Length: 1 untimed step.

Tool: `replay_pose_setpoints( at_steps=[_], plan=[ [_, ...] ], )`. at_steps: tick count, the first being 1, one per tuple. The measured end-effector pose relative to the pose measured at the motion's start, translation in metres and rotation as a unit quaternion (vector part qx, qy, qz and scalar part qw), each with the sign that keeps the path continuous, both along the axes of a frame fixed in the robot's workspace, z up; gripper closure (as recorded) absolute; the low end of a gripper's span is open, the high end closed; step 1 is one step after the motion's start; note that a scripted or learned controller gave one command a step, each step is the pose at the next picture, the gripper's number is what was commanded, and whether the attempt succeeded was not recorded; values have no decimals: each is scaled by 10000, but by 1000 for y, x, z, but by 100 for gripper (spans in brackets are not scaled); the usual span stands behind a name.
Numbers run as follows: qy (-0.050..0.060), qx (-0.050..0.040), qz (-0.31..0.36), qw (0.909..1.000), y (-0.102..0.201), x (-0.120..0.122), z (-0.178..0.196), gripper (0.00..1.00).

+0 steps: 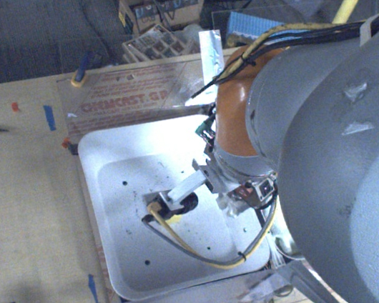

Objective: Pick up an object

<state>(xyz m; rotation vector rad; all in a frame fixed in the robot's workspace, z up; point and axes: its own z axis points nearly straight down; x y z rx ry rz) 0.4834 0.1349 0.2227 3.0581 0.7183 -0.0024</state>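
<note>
My arm (336,157) reaches in from the right over the white bin (103,155) on the surface (26,212), with its orange band (231,121) above the bin's far right part. My pincer (233,203) hangs low over the right half of the bin's floor, near the right wall, and I cannot tell whether it is released or clenched. A few small dark specks (124,185) dot the floor to the left, well apart from the pincer, and whatever object lies beneath my wrist is hidden by it.
</note>
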Motion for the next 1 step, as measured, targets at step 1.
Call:
replay_pose_setpoints(
  at_steps=[1],
  plan=[
    [-22, 2, -585, 9983, -20, -3, 46, 100]
  ],
)
